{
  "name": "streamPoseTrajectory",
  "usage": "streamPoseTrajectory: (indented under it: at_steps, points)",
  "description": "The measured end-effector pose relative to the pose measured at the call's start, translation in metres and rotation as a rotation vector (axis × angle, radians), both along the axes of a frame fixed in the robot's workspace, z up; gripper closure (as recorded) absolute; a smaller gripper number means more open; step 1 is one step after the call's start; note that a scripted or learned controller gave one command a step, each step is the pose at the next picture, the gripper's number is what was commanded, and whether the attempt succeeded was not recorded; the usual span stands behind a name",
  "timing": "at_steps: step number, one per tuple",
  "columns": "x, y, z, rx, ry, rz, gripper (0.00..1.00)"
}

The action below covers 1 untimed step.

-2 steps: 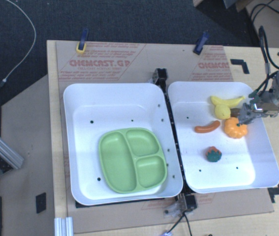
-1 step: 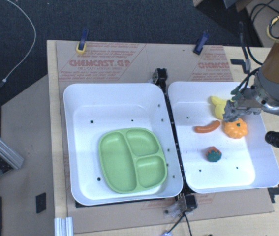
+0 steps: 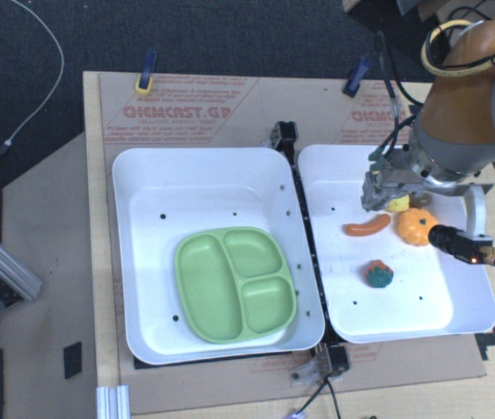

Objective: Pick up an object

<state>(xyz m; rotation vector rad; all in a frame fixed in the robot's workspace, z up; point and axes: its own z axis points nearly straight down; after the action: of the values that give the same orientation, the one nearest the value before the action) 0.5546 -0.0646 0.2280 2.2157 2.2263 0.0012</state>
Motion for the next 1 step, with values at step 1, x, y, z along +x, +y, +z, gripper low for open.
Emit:
streamPoseTrajectory:
  at_steps: [1]
  points:
    - [0.0175, 0.0511, 0.0090, 0.001, -0.001, -0.002, 1.00]
